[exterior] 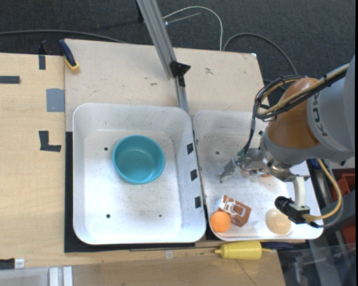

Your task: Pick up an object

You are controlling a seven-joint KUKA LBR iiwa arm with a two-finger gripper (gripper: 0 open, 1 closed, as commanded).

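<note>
Objects lie at the lower edge of the right bin (227, 124), under the arm.
Round orange ball (221, 221), brown-white carton (235, 210) and pale round piece (278, 222) lie near; gripper (232, 169) further up, fingers apart, holding nothing; smooth teal bowl (139, 159) in left bin (86, 159).

A teal bowl (139, 159) sits in a white bin (89, 219) left of centre, while lower right show an orange ball (221, 221), a brown-and-white packet (237, 211), a cream ball (278, 222) and a yellow bottle (243, 251).
</note>
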